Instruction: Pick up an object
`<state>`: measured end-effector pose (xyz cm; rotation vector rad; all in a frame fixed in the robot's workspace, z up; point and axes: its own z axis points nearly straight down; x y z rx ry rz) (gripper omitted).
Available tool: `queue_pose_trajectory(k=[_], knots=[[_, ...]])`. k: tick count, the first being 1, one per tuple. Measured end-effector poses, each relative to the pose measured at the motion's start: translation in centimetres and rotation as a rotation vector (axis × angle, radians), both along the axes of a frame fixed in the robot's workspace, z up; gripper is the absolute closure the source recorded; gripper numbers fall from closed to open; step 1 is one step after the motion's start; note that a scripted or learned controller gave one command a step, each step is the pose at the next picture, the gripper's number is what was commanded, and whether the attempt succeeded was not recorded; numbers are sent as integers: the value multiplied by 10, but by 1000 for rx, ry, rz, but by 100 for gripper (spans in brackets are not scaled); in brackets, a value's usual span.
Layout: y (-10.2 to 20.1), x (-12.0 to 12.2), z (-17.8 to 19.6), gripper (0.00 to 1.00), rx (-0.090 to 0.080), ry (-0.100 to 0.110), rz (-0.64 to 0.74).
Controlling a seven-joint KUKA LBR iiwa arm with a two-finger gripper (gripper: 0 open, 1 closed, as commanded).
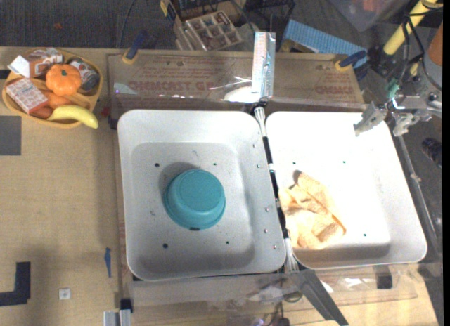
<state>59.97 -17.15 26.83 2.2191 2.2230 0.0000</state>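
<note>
gripper (pixel 383 117): fingers spread apart, clamping nothing, over right bin's (pixel 365 247) far right corner | teal bowl (pixel 195 198): upside down in left bin (pixel 140 247) | tan pieces (pixel 309 212): right bin's near left

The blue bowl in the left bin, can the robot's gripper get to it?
Probably yes. The blue bowl sits alone, upside down, nothing over it; the gripper hovers at the right bin's far corner.
</note>
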Motion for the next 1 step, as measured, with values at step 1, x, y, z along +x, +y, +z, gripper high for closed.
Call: queue_pose_trajectory(k=[1], knots=[[28,-37,-103,0,0,0,53]])
